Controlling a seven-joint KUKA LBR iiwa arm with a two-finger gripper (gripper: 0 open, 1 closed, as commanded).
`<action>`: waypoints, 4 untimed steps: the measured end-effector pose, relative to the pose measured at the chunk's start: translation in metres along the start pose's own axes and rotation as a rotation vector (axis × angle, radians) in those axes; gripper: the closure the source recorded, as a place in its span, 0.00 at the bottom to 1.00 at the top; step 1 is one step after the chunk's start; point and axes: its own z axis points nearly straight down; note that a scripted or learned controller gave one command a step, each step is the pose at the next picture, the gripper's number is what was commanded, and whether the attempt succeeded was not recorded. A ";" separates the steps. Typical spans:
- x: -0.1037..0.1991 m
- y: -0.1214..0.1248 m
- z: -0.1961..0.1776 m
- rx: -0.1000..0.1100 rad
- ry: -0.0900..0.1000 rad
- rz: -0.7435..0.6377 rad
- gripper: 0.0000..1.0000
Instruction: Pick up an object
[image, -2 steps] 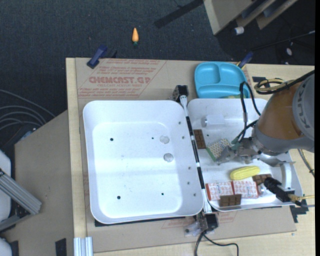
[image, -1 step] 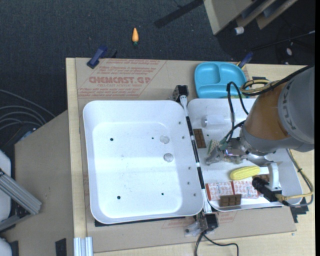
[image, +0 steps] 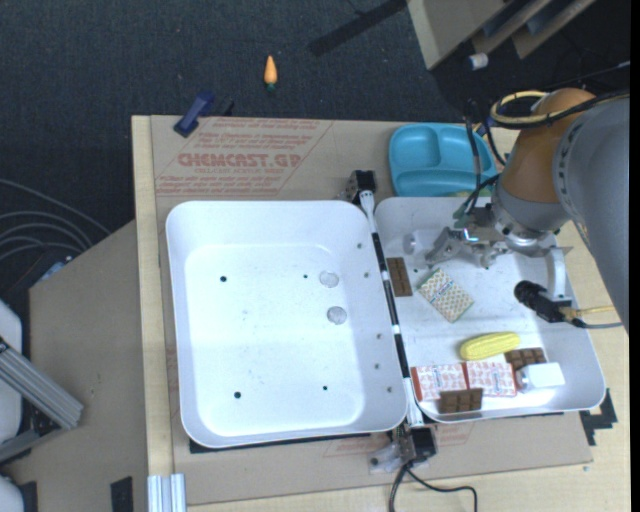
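- The left bin (image: 270, 310) is white, smooth plastic with round corners. On its floor sit two small clear round bits (image: 333, 297) and a few dark dots. Nothing else lies in it, so a grab here would get nothing.
- The right bin (image: 578, 352) is the same white plastic. All the things to pick are in it.
- A thin brown bar (image: 398, 276) lies tight by this bin's left edge. It looks flat and hard. The claw could bump the bin wall if it tried for it.
- A small square packet (image: 446, 295) with a dotted pattern lies near the middle, tipped on its corner. It looks soft and flat, so it might slip out.
- A yellow thing (image: 489, 346) like a corn cob lies below it. It is round and bumpy, and I think it could roll away when pushed.
- Flat red and white packets (image: 465, 378), a brown piece (image: 461, 402) and a white block (image: 543, 376) sit packed along the bin's front edge. They touch, so a grab could catch two, or just push them.
- The claw (image: 455, 243) is at the back of the right bin, above the dotted packet. Its fingers look spread apart, with nothing between them.
- A blue plastic dish (image: 433, 158) sits on the desk behind the right bin.
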 end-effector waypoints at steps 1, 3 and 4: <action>0.045 -0.014 0.000 0.002 0.000 0.000 0.00; 0.039 -0.102 -0.041 0.004 0.001 0.002 0.00; 0.040 -0.125 0.001 0.003 0.002 0.002 0.00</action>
